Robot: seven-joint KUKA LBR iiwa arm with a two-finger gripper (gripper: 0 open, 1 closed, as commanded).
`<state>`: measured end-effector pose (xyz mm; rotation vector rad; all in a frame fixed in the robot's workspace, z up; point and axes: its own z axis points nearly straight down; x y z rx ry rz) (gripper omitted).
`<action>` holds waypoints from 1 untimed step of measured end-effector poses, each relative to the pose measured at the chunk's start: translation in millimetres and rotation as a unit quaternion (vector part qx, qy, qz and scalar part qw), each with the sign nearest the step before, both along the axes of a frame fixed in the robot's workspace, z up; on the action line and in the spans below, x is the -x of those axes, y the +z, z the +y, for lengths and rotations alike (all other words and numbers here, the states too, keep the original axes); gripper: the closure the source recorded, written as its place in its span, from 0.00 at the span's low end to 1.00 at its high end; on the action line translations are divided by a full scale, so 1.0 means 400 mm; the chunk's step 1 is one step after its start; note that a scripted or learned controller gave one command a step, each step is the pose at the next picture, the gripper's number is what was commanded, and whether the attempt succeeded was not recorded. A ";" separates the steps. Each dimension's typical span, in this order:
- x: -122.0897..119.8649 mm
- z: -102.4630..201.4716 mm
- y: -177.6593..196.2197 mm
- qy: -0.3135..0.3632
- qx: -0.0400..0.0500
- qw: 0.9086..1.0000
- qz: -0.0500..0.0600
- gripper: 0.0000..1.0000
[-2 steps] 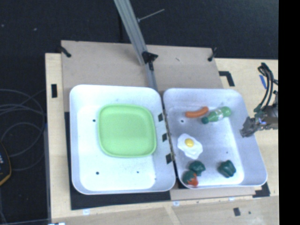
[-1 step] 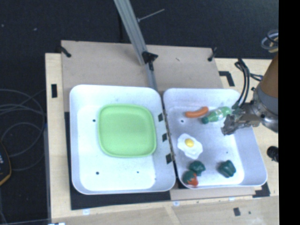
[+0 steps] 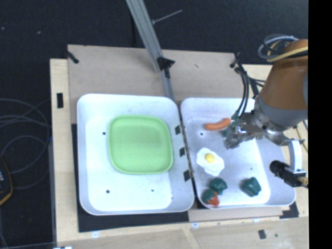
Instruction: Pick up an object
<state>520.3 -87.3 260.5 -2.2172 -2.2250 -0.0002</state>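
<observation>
The arm comes in from the right and its gripper (image 3: 234, 135) hangs low over the right bin (image 3: 270, 193), near that bin's far side. Just beside it, on the bin floor, lies the orange carrot (image 3: 217, 124). From this slanted view I can't tell whether the tips are touching it or a shade short. As for the jaws, too dark and too small here to call, spread or pressed together, I cannot tell.

Nothing sits visibly between them, so I'd judge the pick not yet made. Everything looks to be resting on the bin floor: the fried egg (image 3: 210, 160) near the middle divider, the green piece (image 3: 251, 186) toward the near right corner, and a green-and-red piece (image 3: 213, 190) at the near edge. Over in the left bin (image 3: 91, 139), a green plate (image 3: 140, 144) lies flat, well apart from the action.

What's left, by my reckoning: settle on a target, likely that carrot, close, and lift.
</observation>
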 end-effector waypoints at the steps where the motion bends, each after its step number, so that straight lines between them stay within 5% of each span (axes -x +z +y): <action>1: -0.015 0.107 -0.028 0.000 0.000 1.000 0.000 1.00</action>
